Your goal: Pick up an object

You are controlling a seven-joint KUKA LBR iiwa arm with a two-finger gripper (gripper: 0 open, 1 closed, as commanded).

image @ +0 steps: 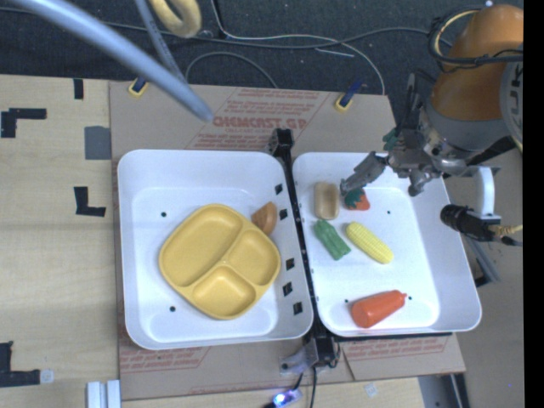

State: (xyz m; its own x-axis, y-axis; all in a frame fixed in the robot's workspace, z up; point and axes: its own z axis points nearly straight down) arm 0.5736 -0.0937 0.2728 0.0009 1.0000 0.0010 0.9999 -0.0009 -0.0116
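Tool point(353, 195) sits low over a small orange piece point(362, 201) in the right bin point(442, 270); I cannot tell its state. I'd centre it before lifting.

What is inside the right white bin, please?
Right bin holds a bread roll, green vegetable, corn cob and carrot. The end effector partly covers a small orange-and-green item.

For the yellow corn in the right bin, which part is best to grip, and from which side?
Probably the corn at its middle, from above, fingers across its narrow width. It lies flat and diagonal, clear of the green vegetable beside it.
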